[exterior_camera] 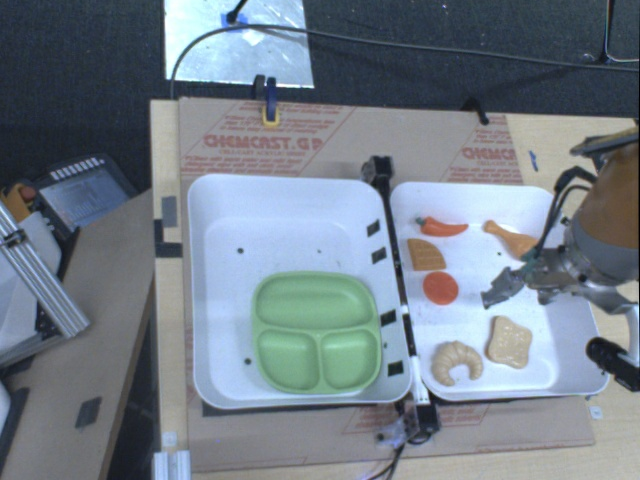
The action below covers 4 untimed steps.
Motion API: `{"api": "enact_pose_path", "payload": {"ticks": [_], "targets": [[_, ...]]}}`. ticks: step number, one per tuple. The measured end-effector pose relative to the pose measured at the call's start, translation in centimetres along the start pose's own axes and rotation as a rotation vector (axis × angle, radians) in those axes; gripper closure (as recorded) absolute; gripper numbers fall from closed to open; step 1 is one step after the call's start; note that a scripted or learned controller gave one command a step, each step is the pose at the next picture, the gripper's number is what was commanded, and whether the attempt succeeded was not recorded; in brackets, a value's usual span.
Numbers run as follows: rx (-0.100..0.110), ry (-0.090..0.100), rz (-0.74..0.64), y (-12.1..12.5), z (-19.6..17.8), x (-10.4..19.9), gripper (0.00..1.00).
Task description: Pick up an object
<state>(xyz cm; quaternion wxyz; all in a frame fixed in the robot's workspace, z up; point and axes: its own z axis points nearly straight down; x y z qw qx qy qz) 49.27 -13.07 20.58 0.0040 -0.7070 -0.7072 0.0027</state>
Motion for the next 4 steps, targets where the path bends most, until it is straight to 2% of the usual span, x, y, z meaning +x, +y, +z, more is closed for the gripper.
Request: {"api": "enact_pose_path", "payload": {"ticks": [1, 2, 3, 4], "targets": [[-0.011, -0.002, -0.003, 0.3, -0.5, 0.0, 0.0], [-0.006, -0.001, -0.001, 0.2, 5.6, -0.6, 0.0], [-0.011, -0.002, -0.001, 0.5, 11.6, -1.0, 0.0], [-0.015, -0.003, 0.0, 0.7, 11.8, -1.1, 0.0]]}}
